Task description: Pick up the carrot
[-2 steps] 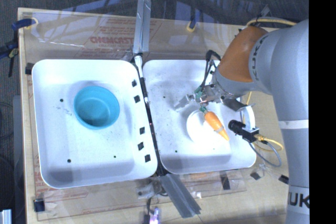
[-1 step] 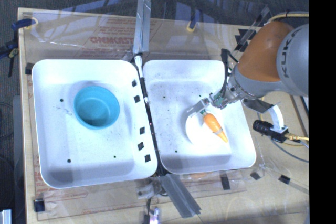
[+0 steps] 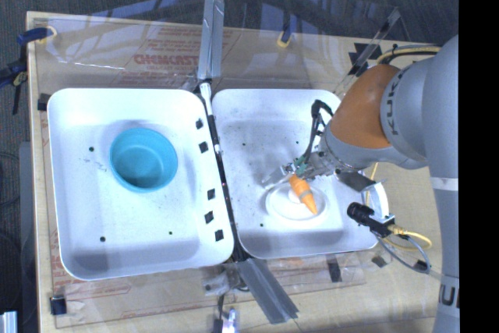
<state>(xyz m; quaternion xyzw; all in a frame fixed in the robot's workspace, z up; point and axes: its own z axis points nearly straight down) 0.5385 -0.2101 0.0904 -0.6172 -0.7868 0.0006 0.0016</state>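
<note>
1. Bench (image 3: pixel 140 294) seen from above at a slant, bearing two shallow white bins side by side.
2. On the left, the left bin (image 3: pixel 74 238) holds a blue bowl (image 3: pixel 143 160). It stands upright, a little left of the bin's middle and apart from every wall.
3. On the right, the right bin (image 3: pixel 249 129) holds a small round white dish (image 3: pixel 274 207), near the front wall and right of the middle.
4. On that dish lies the carrot (image 3: pixel 306 195), orange and slanted. Its thick end points up and left, and its tip points down and right.
5. From the right, the grey arm (image 3: pixel 421 113) reaches in over the right bin's far corner, with its orange band (image 3: pixel 365 117) above the wrist.
6. Low in the right bin, the gripper (image 3: pixel 301 166) is just above the carrot's thick end. A bit of green shows where they meet. Whether they touch cannot be told.
7. Whether the gripper is released or clenched cannot be told, as its tip is too small and cluttered to read. The carrot rests on the dish.
8. Along the wall between the two bins runs a row of small black tabs (image 3: pixel 210 195).
</note>
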